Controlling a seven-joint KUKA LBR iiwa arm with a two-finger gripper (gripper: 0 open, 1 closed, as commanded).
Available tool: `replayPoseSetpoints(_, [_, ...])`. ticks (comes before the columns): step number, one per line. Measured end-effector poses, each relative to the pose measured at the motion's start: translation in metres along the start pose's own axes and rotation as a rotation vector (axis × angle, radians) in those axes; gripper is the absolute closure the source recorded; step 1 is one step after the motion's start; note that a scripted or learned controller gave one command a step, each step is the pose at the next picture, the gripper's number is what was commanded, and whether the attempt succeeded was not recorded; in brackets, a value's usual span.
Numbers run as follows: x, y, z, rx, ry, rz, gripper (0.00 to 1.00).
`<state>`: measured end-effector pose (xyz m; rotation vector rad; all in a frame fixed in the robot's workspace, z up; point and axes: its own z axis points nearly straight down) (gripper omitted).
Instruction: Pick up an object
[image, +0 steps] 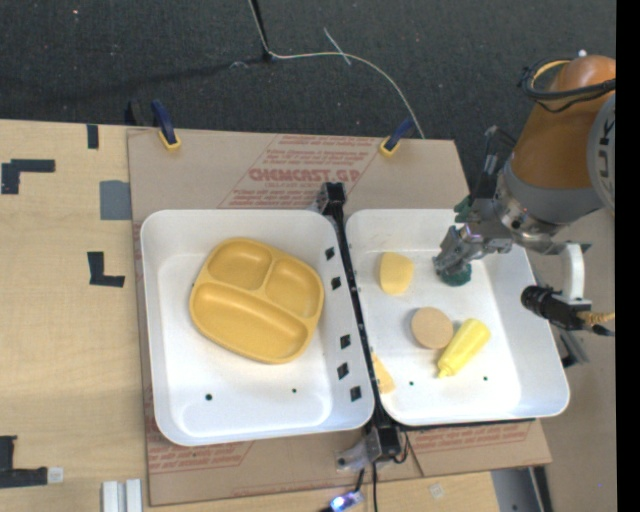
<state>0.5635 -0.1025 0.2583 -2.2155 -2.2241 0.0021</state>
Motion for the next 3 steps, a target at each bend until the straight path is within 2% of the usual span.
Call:
replayPoseSetpoints(1, [0.054,-0.012,-0.002,0.000,0.000,-0.002,1.00])
replayPoseSetpoints(3, [0.166,-0.049,0.032,0.003,0.000,-0.003,1.00])
